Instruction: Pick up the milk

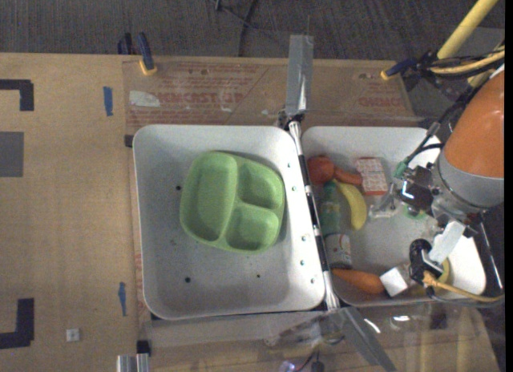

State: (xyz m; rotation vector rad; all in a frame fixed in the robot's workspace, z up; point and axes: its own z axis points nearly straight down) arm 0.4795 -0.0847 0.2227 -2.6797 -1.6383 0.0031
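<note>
Closest up, the grey arm's orange-banded wrist [481, 146] hangs right of the yellow banana [353, 204]. Its gripper [405, 192] sits nearer the banana; whether it clasps anything, I can't tell. The small red-and-white milk carton [371, 175] lies just right of the banana's upper end, up-left of the gripper, its long axis running up-frame and its print too small to read.

We log the milk [371, 175] as a small carton, red and white with a pale printed face; the print is too small to read. It appears to lie flat on the floor of the right bin [361, 132], near the far wall, about midway across, with nothing resting on it.
</note>
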